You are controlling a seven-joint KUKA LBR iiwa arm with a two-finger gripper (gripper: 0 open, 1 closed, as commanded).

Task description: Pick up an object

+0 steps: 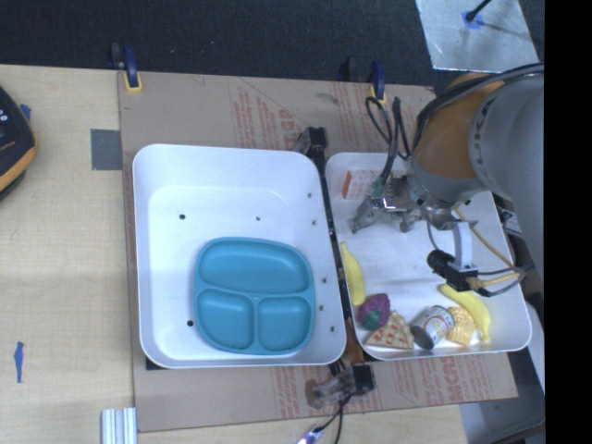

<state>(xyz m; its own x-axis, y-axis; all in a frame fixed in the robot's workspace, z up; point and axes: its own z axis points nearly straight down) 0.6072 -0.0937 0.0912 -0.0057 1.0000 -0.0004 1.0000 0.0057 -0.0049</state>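
Toys crowd the right bin's (518,336) near edge: a pizza slice (390,332), grapes (374,310), a can (431,326) and a banana (469,307). A blue divided plate (253,294) sits in the left bin (222,178). Farther back, the gripper (381,213) hovers over the right bin with fingers spread, gripping nothing.

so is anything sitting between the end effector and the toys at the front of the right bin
Nothing visible does. The end effector hangs over the back of the right bin; bare white floor lies between it and the banana, grapes, waffle slice and can along the front.
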